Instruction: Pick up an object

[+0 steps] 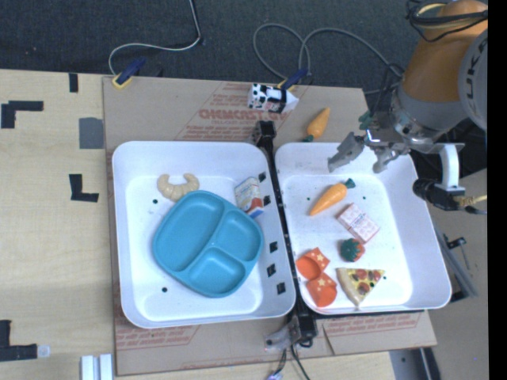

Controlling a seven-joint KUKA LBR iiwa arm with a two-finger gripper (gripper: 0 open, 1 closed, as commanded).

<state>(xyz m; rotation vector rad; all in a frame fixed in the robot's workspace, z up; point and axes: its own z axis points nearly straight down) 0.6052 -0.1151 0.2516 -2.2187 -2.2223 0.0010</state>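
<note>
My pincer (365, 156) spread, holding nothing, hovering over far edge of right bin (424, 236); approach step, I judge; carrot (327, 199) lies in that bin, just below pincer; next move calls for descent onto it, then squeeze.

Cardboard sheet (214, 109) under 2 white bins (127, 212)

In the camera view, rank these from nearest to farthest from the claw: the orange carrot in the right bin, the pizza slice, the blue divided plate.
1. Orange plastic carrot, right bin, just below-left of the claw.
2. Toy pizza slice, right bin's near edge.
3. Blue divided plastic plate, left bin.
</note>
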